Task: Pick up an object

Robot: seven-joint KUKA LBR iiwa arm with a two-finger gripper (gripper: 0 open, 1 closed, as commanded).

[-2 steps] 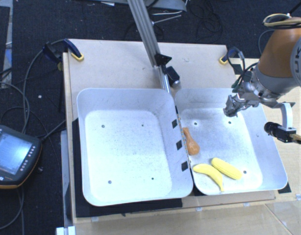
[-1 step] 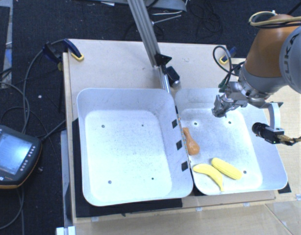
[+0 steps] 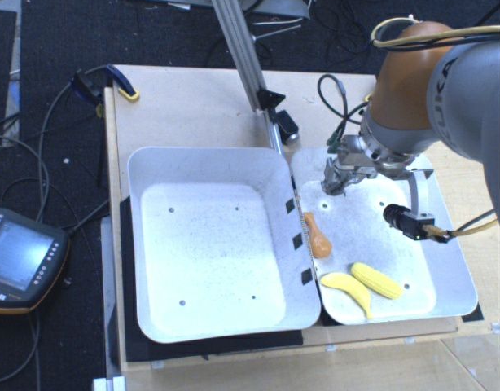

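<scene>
The gripper (image 3: 335,182) hangs over the right bin (image 3: 445,292), beyond the orange pear-shaped toy (image 3: 316,236); I cannot tell its state. The banana (image 3: 348,288) and corn cob (image 3: 375,280) lie nearer than this toy, probably next candidates.

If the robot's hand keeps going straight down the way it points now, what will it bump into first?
Most likely the bare white floor of the right bin. The end effector points down over the bin's far part. The orange piece, banana and corn all lie nearer the camera, off that line, though depth is hard to judge.
</scene>
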